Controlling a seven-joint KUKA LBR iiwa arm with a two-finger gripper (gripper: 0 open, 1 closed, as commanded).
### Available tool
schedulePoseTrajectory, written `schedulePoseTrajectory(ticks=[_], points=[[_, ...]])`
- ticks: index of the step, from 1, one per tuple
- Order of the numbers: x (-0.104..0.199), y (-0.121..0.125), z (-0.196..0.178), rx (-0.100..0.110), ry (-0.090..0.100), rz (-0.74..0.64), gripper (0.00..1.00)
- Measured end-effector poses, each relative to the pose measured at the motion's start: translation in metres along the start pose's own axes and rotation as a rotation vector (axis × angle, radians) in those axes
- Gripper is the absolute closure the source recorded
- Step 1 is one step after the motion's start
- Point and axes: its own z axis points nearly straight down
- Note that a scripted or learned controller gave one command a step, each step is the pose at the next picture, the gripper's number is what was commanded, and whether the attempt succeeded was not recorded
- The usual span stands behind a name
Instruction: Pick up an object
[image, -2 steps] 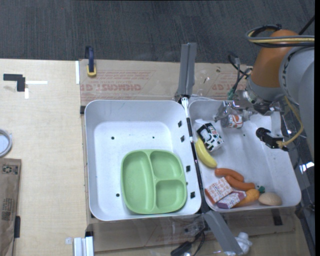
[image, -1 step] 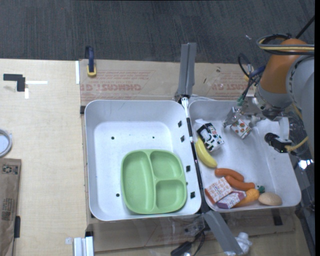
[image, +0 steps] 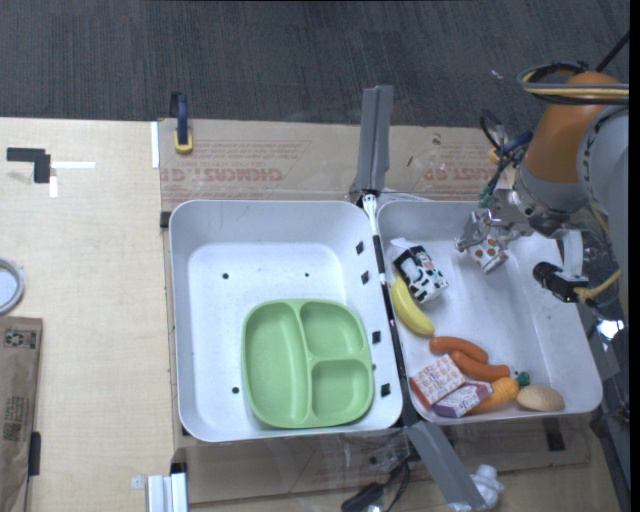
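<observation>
While nearest the camera, at the front edge of the right bin (image: 560, 330), sits a cluster: a red-and-white snack packet (image: 445, 385), an orange carrot (image: 497, 393) touching it, and a tan potato-like piece (image: 540, 398) just beside the carrot at the front right corner. Just behind those, two orange-red sausages (image: 470, 358) lie side by side, touching. Left bin (image: 200, 300) holds a green three-compartment plate (image: 308, 362) at its front half, nothing in the compartments. Moving back in the right bin: a yellow banana (image: 410, 308) lies along the left wall, and a black-and-white cow-pattern carton (image: 419, 274) is tilted against its far end, touching. Further back, gripper (image: 487, 243) hangs over the rear of the right bin, well apart from the carton. A small white-and-red object (image: 489, 256) sits at the fingers' tips; cannot tell if the fingers are clamped on it or apart, too small and blurred. Can't tell if that object is lifted or resting on the bin floor. Grey arm with orange band (image: 560, 140) comes in from the right behind it. Far side: tabletop (image: 80, 260) carries printed cardboard (image: 270, 160) behind both bins, with a blue-and-yellow clamp (image: 181, 124) on its far left edge.
</observation>
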Motion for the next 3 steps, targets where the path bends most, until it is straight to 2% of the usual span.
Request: schedulePoseTrajectory(ticks=[1, 2, 3], points=[[0.053, -0.021, -0.082, 0.003, 0.002, -0.189, 1.0], [0.033, -0.084, 0.002, 0.005, 0.003, -0.191, 1.0], [0.038, -0.073, 0.011, 0.003, 0.003, -0.169, 1.0]])
